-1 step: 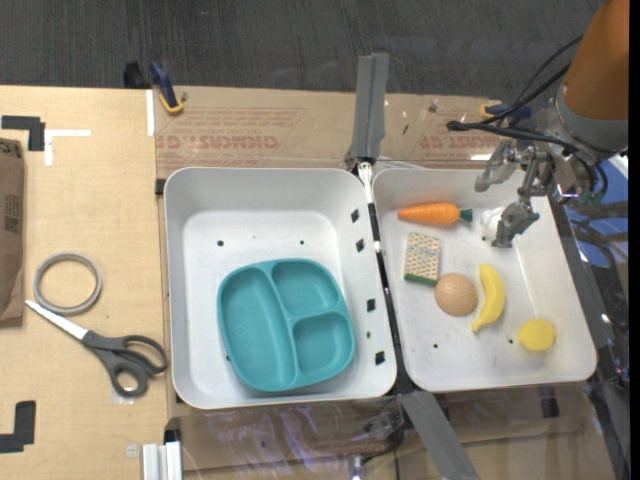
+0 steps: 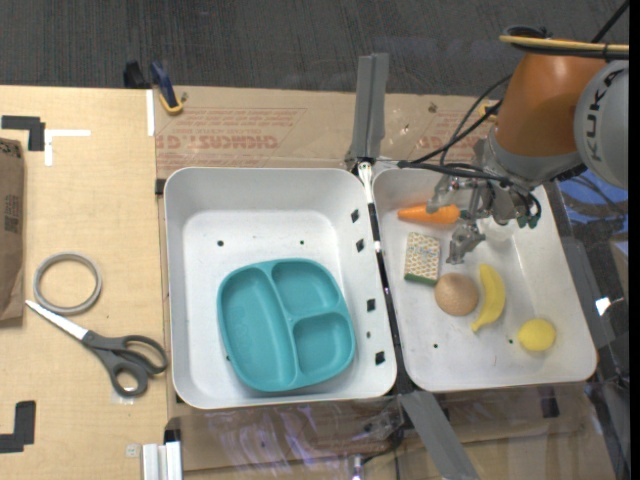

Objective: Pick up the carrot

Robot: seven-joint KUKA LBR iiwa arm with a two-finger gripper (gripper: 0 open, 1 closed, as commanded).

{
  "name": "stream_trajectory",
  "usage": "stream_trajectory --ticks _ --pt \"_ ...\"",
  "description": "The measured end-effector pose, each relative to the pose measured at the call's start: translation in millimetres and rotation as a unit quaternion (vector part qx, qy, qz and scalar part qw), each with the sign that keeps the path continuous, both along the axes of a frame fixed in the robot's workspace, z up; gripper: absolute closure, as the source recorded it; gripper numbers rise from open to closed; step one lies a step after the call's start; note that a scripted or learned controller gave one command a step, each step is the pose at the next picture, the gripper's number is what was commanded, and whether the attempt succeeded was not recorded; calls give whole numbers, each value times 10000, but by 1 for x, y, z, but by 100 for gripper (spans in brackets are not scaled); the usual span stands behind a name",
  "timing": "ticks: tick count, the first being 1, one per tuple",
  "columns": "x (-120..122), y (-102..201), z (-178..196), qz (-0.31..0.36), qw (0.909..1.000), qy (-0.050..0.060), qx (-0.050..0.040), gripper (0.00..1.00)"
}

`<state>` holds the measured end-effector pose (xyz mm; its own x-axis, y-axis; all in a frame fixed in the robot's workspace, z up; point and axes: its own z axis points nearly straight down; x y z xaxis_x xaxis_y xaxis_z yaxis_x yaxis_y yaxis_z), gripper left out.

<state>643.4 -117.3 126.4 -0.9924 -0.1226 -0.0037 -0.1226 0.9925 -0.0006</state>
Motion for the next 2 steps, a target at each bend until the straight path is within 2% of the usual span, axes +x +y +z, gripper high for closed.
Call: stream_trajectory --ticks 1,2 --pt "2 1 11 13 10000 -33 -6 100" --pt "14 70 82 -162 9999 -10 4 100"
